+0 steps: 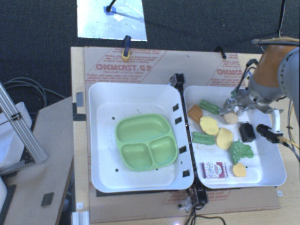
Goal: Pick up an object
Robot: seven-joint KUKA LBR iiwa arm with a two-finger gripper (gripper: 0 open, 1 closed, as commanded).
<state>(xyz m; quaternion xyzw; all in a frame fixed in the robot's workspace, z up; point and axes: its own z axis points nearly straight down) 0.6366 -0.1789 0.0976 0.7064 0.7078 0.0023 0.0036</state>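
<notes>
The right bin (pixel 276 172) holds several toy food pieces. A green pickle-like piece (pixel 209 107) lies at its back, with an orange-brown piece (pixel 195 112) to its left. Two yellow pieces (pixel 209 125) (pixel 224 138) sit mid-bin beside another green piece (pixel 204 138). A green broccoli-like piece (pixel 240 150), a black block (pixel 247 131), a red and white box (pixel 215 169) and a small orange piece (pixel 239 170) lie nearer the front. My gripper (pixel 231 107) hangs low at the bin's back, just above a small beige piece (pixel 230 118).
The left bin (pixel 103 102) holds a green divided tray (pixel 146 141). The grey arm with its orange band (pixel 276 71) comes in over the right bin's far right corner. A black divider (pixel 183 125) runs between the bins. A yellow-handled clamp (pixel 126 50) sits at the board's back edge.
</notes>
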